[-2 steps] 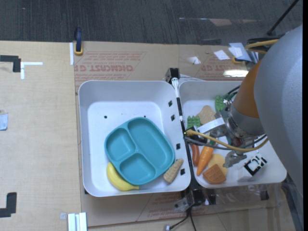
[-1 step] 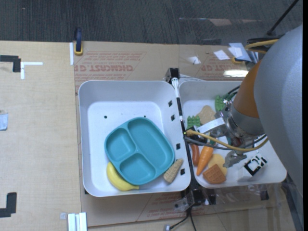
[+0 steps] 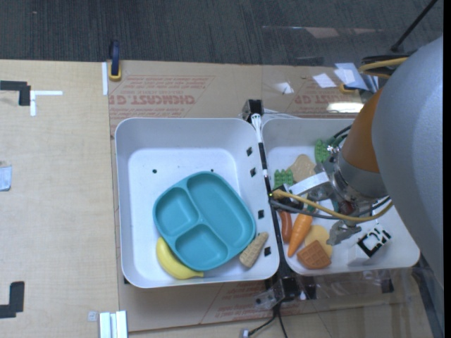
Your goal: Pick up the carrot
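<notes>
Robot lab, bench, white bins

The arm was a bulky, smooth grey cylinder with an orange band above a metallic wrist; yellow and black cables looped from it.

Glossy plastic tray, matt cardboard bench

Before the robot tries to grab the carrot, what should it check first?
1. Carrot in the right bin: ok.
2. Carrot in plain view from above: ok.
3. Room around carrot: not ok; a red-orange piece lies along its left side and a cracker-like piece sits at its tip.
4. Hand near carrot: ok, just to its right.
5. Hand open: cannot tell.
6. Yellow cable out of the way: not ok; it crosses above the carrot's top.
</notes>
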### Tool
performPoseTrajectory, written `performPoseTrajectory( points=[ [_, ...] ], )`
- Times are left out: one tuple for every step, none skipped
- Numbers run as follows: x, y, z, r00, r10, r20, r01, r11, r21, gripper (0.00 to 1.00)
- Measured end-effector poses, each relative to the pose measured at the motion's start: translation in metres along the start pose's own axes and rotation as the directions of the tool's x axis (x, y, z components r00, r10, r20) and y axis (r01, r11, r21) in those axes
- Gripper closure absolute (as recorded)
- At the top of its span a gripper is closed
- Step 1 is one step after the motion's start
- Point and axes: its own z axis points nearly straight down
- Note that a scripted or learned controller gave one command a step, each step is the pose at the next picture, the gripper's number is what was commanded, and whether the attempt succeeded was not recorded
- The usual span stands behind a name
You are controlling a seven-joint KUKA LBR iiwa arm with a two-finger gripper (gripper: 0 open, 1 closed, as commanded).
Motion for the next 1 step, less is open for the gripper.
performPoseTrajectory(
  points=[
    [0.0, 0.0, 0.0, 1.0, 0.0, 0.0, 0.0, 1.0, 0.0, 0.0]
  ],
)
